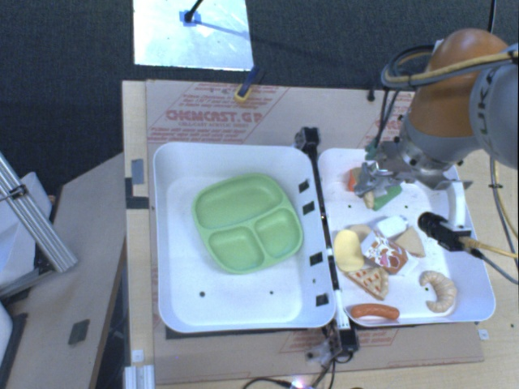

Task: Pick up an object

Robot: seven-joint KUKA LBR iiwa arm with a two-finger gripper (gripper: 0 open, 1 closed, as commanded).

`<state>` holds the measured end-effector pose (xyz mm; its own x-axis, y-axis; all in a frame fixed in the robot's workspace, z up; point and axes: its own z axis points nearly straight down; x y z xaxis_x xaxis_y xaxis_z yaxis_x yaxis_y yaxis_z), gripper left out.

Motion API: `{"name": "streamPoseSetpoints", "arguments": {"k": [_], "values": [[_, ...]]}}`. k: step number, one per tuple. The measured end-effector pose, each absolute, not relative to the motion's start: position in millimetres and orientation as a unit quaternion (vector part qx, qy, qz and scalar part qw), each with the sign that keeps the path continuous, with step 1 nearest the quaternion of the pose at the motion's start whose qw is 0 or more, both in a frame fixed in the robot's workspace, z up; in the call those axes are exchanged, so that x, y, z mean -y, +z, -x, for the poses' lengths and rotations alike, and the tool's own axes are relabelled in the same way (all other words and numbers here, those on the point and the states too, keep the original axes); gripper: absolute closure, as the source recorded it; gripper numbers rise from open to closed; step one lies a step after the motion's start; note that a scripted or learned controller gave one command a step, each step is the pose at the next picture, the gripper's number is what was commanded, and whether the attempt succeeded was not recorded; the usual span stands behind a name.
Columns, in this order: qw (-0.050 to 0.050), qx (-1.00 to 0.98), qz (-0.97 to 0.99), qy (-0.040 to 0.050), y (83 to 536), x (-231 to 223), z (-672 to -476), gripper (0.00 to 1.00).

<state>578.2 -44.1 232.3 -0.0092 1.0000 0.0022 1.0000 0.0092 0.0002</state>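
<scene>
The right white bin (pixel 478 298) holds several toy foods. A yellow piece (pixel 349 250), a waffle slice (pixel 369 281), a red sausage (pixel 375 312) and a tan shrimp-like piece (pixel 440 290) lie in its front half. A white block (pixel 392 225), a tan wedge (pixel 412 242) and a red-and-white piece (pixel 385 254) sit mid-bin. My gripper (pixel 373 188) hangs low over the bin's back left corner, right beside a red piece (pixel 353 178) and a green piece (pixel 390 194). The arm's grey body hides the bin's back right.
The left white bin (pixel 174 298) holds a green three-compartment plate (pixel 247 221). A black divider with clips (pixel 318 217) runs between the bins. A black cylinder on the arm (pixel 438 229) juts over the right bin. A metal rail (pixel 32 225) stands off the bench at left.
</scene>
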Motion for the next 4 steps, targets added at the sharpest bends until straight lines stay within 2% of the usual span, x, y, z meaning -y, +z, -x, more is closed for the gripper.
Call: {"name": "streamPoseSetpoints", "arguments": {"k": [1,2,3,4], "values": [[0.001,0.711,0.703,-0.0009,235.3,-12.6,-561.4,1.0],[0.001,0.71,0.705,0.0002,213.4,-44.4,-559.8,1.0],[0.0,0.709,0.705,-0.0002,222.3,-47.6,-549.4,1.0],[-0.001,0.71,0.704,-0.0012,232.5,-45.3,-565.8,1.0]]}}
